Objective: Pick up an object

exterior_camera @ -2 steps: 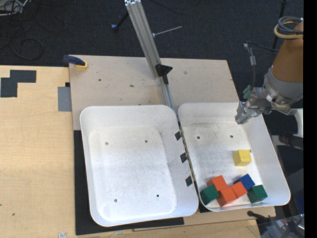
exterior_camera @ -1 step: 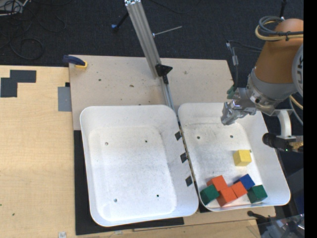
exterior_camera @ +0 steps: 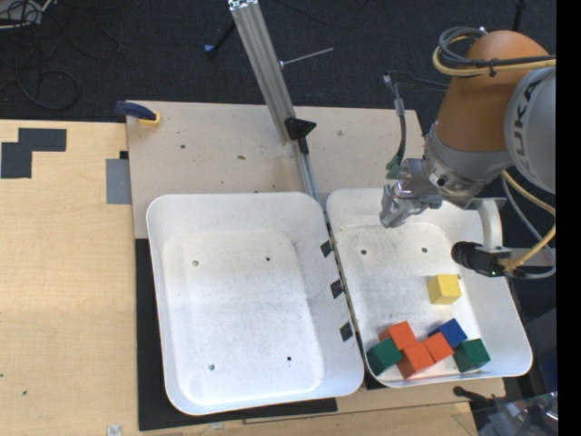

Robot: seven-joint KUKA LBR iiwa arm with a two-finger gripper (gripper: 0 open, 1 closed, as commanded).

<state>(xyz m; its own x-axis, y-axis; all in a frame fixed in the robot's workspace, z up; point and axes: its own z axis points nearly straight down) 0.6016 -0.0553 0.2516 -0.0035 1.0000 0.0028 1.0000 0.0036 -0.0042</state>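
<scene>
I see the grey metal two-finger gripper (exterior_camera: 397, 209) over the right shallow white plastic bin (exterior_camera: 390, 262), upper middle (jaw state unclear); the small yellow cube (exterior_camera: 444, 288) sits lower right, well apart.

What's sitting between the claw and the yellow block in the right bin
Nothing. In the camera view, only bare white bin floor separates the claw from the yellow block in the right bin.

Even overhead light, slightly soft focus
</scene>
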